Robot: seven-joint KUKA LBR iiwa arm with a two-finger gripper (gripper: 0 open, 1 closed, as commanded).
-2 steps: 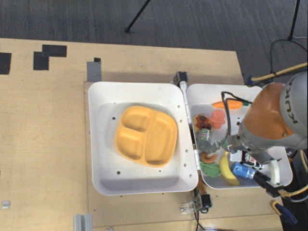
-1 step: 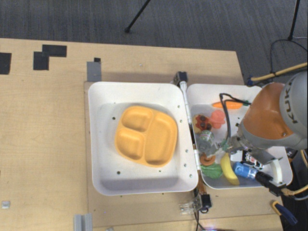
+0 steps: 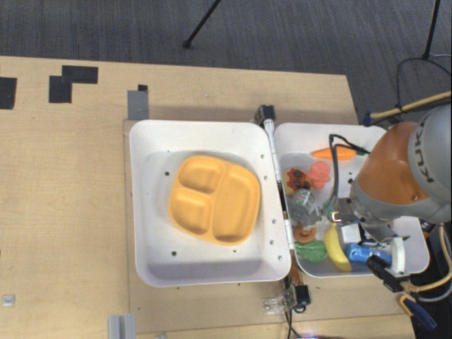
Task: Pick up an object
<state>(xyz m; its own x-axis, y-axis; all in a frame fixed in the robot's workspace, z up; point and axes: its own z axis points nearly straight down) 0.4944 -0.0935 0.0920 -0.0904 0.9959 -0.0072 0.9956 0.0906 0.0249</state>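
"KU" on the arm (image 3: 431, 154)

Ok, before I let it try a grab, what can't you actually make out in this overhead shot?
- Gripper: its fingertips sit under the grey and orange arm in the camera view, so I cannot tell whether it is open or shut.
- Right white bin: the arm covers much of its floor.
- Orange carrot-shaped toy: partly hidden behind the arm.
- Small cluttered toys beside the yellow banana: too small and jumbled to identify.
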